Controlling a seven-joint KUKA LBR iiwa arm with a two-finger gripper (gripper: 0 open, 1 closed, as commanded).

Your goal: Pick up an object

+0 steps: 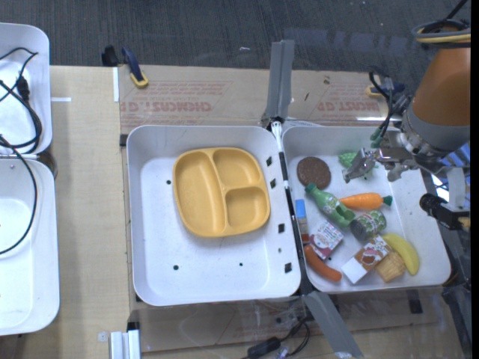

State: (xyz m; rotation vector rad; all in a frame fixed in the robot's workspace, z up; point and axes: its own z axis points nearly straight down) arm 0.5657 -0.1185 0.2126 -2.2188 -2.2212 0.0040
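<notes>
Camera view, looking down on the bench: two shallow white bins side by side. The left white bin [150,275] carries a yellow plastic divided plate [221,191], sitting a little toward the far side, well apart from everything else, so it looks like a spare drop zone and not the pile to pick from.

All the action is in the right white bin [434,271]. Here the toys lie loose and jumbled: a brown round patty [313,172] at the far left, a green plastic bottle [330,204] lying on its side just beside it, an orange toy carrot [364,200] in the middle, a dark green can [368,224] just near of the carrot, a yellow toy banana [404,252] toward the near right corner, a small red-and-white packet [326,237], and an orange sausage-shaped toy [322,265] along the near left edge. A scrap of green leafy toy [347,158] sits at the far side.

The grey arm with its orange band reaches in from the right, and the gripper [368,164] hangs over the far part of this bin, just beside the leafy green piece and far of the carrot. Nothing shows between its fingers; whether they are spread or closed, I cannot tell from here.

My read: it is lining up a grab, with the carrot or the leafy piece the closest candidates. Crowding is the risk: neighbours lie close.
</notes>
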